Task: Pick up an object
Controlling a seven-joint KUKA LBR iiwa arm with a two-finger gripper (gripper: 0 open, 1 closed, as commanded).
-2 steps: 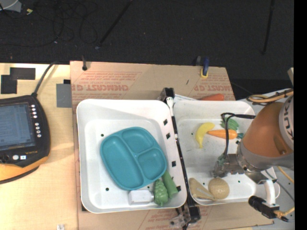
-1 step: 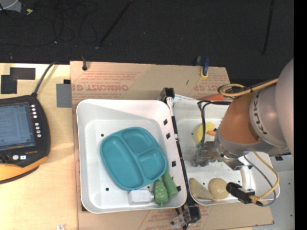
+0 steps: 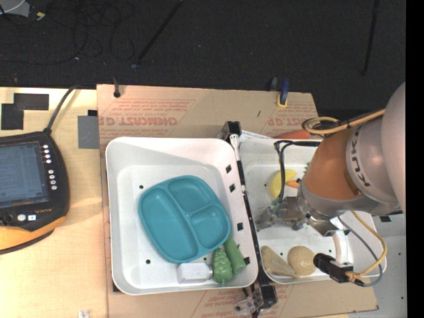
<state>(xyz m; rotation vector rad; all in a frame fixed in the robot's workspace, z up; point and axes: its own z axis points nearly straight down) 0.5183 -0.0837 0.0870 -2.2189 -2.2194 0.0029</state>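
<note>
The tool (image 3: 279,212), its state not discernible beneath the wrist, is lowered into the right bin (image 3: 291,278), presumably toward the yellow object (image 3: 281,183) lying just beside it.

The plate (image 3: 184,217) lies in the left bin (image 3: 126,177), with a bottle (image 3: 221,266) and a block (image 3: 194,271) just beside its near edge, against the bin's near wall. Right of the plate, past the divider, the right bin (image 3: 255,161) holds the gripper (image 3: 275,215) low inside it, with the arm (image 3: 358,164) reaching in from the right. Nearer than the gripper lie a ball (image 3: 301,260) and a spoon (image 3: 275,260), and behind it a cup (image 3: 281,183); far left of the plate, off the bins, sits a pendant (image 3: 26,181).
</note>
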